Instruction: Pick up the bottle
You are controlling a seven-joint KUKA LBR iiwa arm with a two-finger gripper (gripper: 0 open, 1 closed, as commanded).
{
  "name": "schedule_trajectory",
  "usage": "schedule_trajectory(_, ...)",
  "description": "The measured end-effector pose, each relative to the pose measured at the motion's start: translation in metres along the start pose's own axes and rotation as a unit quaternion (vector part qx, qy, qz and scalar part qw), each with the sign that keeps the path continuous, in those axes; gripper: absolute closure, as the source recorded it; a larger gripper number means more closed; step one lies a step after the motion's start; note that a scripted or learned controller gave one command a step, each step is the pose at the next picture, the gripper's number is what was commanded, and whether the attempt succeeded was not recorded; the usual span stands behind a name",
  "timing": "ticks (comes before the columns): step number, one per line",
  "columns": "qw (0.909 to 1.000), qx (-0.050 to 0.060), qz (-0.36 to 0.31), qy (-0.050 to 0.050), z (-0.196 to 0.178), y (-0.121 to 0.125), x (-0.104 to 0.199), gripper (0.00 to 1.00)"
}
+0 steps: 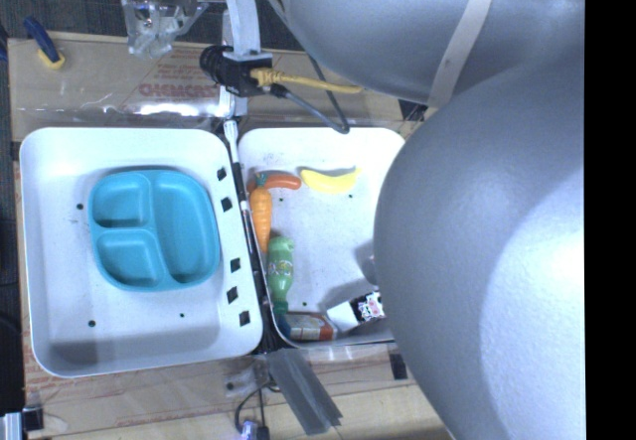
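A small green bottle (280,267) lies along the left wall of the right bin (328,145), lengthwise between an orange carrot (260,215) and a brownish-red item (306,330) in the bin's front corner. My gripper (149,13) is far from it, up beyond the back edge of the left bin (40,259), over the bench top. The grey arm (477,180) bulks over the right half of the right bin and hides what lies beneath it.
A yellow banana (328,180) and a red-orange piece (278,180) lie at the back of the right bin. A black-and-white item (369,307) peeks out by the arm. A blue divided plate (154,229) sits in the left bin. A blue-and-yellow tool (42,43) lies at the bench's back left.
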State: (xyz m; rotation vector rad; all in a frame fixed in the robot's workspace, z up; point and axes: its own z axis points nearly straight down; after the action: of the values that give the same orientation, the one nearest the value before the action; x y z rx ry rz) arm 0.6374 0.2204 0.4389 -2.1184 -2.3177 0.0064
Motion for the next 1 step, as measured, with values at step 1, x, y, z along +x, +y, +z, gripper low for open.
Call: schedule_trajectory(1,0.9978,-0.001,-0.066,0.000,-0.0004,0.0156,-0.0107,1.00)
